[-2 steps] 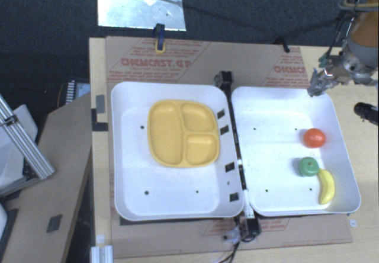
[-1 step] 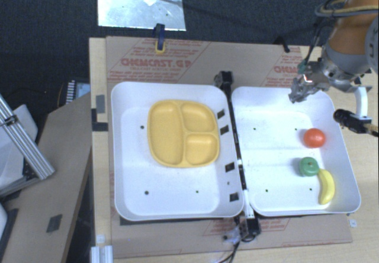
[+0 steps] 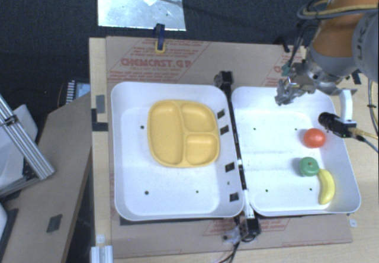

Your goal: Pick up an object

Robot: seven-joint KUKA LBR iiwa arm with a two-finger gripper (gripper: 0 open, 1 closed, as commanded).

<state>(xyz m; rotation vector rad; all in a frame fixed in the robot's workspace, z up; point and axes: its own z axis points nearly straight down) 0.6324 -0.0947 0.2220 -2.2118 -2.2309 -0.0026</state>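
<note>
Tomato [image 3: 314, 137] in right bin [image 3: 278, 137] | board [image 3: 157, 61] reads "CHEMCAST"

The gripper [image 3: 286, 93] hangs over the right bin's [image 3: 266, 202] far edge; tomato [image 3: 314, 137], green round toy [image 3: 308, 166], and banana [image 3: 325, 187] lie near its right side.

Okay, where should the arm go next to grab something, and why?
Probably forward along the right bin toward the tomato, then down. The end effector hangs at the bin's far edge, apart from the tomato, green piece and banana.
</note>
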